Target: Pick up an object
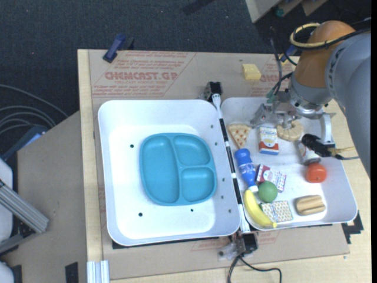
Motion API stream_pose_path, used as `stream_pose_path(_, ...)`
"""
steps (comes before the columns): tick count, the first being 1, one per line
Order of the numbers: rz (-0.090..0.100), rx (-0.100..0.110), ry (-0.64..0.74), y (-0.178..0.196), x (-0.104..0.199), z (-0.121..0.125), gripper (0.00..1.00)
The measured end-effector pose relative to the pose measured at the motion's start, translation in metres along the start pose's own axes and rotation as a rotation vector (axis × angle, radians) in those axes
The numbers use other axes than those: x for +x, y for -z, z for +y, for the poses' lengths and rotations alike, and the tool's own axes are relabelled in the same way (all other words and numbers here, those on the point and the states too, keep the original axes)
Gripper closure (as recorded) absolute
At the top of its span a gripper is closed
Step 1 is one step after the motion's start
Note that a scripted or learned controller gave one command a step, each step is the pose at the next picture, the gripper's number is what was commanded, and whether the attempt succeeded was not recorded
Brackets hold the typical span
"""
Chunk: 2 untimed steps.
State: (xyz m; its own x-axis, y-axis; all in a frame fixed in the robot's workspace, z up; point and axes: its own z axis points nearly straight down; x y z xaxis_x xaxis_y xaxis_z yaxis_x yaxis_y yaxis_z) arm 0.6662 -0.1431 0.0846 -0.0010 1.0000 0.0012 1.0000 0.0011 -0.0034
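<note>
The gripper (277, 118), its fingers spread open, hangs above the small carton (268, 140), probably light and stiff, best pinched across its flat sides.

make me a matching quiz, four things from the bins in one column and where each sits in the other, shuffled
Things:
1. blue divided plate
2. banana
3. tomato
4. bread roll

Places:
A. right bin, near its right wall, just above the bread roll
B. middle of the left bin
C. right bin, near corner by the divider, below the green ball
D. right bin, near right corner

Pairs: 1-B, 2-C, 3-A, 4-D
</note>
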Motion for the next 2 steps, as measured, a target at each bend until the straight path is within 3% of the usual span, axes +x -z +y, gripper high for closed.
stream_pose_path(1, -0.001, -0.002, 0.0, 0.0111, 0.0, 0.0008, 1.0)
stream_pose_path(2, -0.001, -0.002, 0.0, 0.0109, 0.0, 0.0007, 0.0)
